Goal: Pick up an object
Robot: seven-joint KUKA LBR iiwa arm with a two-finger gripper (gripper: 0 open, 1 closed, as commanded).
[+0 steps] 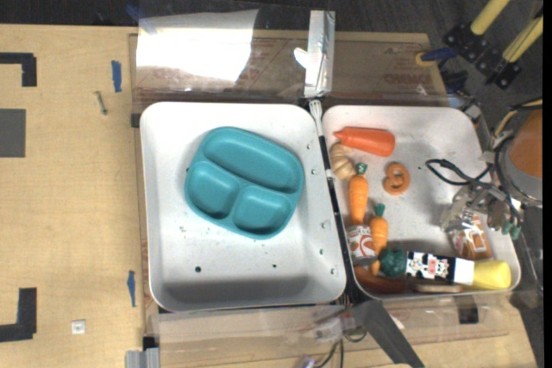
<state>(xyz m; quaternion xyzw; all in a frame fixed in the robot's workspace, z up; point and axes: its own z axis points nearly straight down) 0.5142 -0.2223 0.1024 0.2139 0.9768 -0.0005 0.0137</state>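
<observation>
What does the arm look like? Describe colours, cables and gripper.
The arm is grey with an orange band above the wrist. A thin black cable loops out beside it. The gripper is a small silvery-grey assembly; finer detail is blurred.

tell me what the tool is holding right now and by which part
It cannot be told. The tool sits low at the right side of the right bin, above a small red and white item, and clutter and cables hide any hold.

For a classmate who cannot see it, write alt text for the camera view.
Two shallow white bins sit side by side on a bench: the left bin holds a teal divided tray, the right bin toy food, including carrots and a yellow-capped bottle. The gripper is down at that bin's right edge, near a small box.
</observation>
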